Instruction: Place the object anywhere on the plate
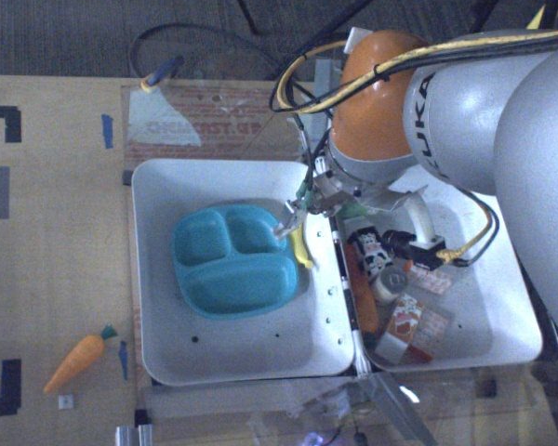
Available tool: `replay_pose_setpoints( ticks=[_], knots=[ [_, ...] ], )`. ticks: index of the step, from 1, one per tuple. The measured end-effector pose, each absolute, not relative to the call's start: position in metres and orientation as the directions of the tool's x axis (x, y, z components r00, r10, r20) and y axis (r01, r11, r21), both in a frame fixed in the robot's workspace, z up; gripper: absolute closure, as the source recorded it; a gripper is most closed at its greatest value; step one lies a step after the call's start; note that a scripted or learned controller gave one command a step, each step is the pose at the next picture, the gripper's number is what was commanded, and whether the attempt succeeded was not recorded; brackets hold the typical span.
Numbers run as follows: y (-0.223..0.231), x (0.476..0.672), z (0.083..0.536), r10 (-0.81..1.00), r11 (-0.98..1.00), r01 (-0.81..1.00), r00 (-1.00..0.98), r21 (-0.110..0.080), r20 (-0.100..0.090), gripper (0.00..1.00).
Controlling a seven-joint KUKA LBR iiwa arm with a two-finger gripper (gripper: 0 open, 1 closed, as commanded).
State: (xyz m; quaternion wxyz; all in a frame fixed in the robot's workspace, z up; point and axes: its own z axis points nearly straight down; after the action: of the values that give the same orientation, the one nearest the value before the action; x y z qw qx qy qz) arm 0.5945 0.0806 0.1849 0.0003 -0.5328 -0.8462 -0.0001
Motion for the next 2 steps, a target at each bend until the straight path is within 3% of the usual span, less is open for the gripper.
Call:
replay_pose_setpoints(
  ticks=[1, 2],
  knots=[
    [0.081, 0.596, 0.195, 0.902, 0.432, 0.902, -0.432, 0.003, 0.0, 1.0],
    [0.058, 0.552, 0.184, 0.907, 0.422, 0.907, -0.422, 0.0, 0.001, 1.0]
  ],
)
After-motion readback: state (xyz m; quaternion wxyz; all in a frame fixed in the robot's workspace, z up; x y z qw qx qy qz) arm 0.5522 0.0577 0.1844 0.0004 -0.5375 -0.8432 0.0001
